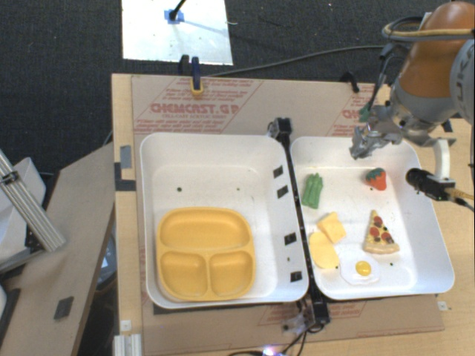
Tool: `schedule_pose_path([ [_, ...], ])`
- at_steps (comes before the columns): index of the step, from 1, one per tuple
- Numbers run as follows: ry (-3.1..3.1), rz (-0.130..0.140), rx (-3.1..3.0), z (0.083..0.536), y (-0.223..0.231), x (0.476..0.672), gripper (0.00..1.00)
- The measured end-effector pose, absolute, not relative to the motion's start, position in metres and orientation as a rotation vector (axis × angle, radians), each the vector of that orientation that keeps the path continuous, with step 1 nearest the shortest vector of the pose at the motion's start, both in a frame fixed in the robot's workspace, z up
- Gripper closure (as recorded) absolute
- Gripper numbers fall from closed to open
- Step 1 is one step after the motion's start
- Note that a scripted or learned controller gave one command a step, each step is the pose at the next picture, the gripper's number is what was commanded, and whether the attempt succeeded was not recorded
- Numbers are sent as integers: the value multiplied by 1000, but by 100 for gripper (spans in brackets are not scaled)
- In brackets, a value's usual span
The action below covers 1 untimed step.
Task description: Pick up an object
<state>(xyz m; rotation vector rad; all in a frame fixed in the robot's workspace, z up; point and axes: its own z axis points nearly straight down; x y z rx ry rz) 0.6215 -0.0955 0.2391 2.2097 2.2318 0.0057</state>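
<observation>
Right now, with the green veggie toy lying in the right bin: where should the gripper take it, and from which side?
Take the green toy across its narrow middle, coming straight down from above. It lies flat and elongated, long axis running roughly up-down in the view, so the fingers should probably close across its short width. White bin floor shows on both long sides, and the yellow cheese piece sits apart below it. The gripper is up near the bin's far wall.

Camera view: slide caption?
Tool over right bin's far edge; toy food below, yellow tray in left bin.

The protective sheet (223, 102) under the bins reads "CHEMCAST GP".
</observation>
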Motion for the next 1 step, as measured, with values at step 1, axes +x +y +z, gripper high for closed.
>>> schedule_pose_path([
  [1,2232,5,2210,247,-44,623,100],
])
